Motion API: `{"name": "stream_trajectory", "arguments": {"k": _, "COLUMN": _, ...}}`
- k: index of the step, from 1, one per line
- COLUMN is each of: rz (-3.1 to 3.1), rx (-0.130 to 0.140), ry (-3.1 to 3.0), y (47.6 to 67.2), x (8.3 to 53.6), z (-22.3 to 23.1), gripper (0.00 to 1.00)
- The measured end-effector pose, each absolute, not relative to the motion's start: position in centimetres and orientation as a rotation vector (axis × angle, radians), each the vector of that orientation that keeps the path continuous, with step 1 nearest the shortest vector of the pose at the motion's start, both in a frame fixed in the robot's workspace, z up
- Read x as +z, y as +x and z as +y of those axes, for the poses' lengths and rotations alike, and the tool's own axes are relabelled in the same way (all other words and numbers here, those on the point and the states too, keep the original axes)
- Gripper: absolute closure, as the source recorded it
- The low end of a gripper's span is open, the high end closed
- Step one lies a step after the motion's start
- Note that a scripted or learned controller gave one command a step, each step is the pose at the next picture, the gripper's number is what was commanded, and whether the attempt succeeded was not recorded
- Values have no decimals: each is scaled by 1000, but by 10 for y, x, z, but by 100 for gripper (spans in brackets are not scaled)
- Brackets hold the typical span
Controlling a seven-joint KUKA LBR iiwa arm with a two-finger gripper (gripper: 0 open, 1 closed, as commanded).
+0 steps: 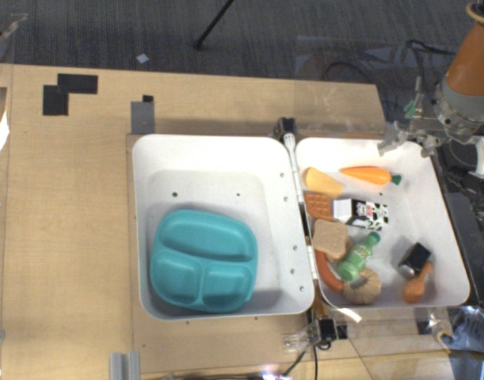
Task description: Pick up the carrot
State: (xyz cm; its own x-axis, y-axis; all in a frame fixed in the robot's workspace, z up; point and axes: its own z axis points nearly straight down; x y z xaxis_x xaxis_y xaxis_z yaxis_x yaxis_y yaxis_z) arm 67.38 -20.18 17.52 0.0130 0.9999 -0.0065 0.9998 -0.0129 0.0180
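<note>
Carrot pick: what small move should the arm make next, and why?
Probably shift the tool a little toward the bench's front and left, then descend. It hovers at the right bin's far rim, while the carrot lies just inside, apart from the other items.

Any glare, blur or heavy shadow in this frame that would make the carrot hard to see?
Camera view: the carrot lies evenly lit and fairly sharp against the white right bin, with no glare on it; a soft shadow falls beside the teal tray in the left bin; the gripper at the bin's far rim looks small and slightly blurred, so its state is unclear.
</note>
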Motion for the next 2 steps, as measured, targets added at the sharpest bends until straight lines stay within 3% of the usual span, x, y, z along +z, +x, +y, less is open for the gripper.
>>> {"name": "stream_trajectory", "arguments": {"k": 1, "rz": 2393, "rx": 7, "ry": 2024, "y": 663, "x": 87, "z": -195, "gripper": 0}}
{"name": "stream_trajectory", "arguments": {"k": 2, "rz": 2280, "rx": -14, "ry": 2170, "y": 667, "x": 84, "z": -187, "gripper": 0}}
